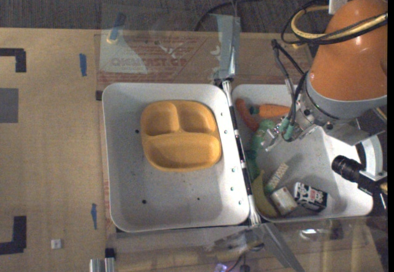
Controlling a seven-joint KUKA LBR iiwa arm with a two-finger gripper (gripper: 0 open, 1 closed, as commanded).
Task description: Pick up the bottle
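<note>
Translucent, pale-green bottle (266,135) lies in the right bin (320,169), against its left wall, directly at the gripper (287,131). Whether the jaws are apart or clamped on it cannot be told. Judged so, the pick is not confirmed; grasp and lift remain. Same bin: an orange carrot-like item (271,110) on the far side, a banana (263,194), a small white box (284,199) and a black-and-white carton (309,196) on the near side. Left bin (123,191) holds a yellow divided plate (180,135).

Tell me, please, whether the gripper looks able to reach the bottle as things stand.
Probably yes: the gripper hangs right beside the clear greenish bottle, nothing lies over it, though the carrot and bin wall sit close.
</note>
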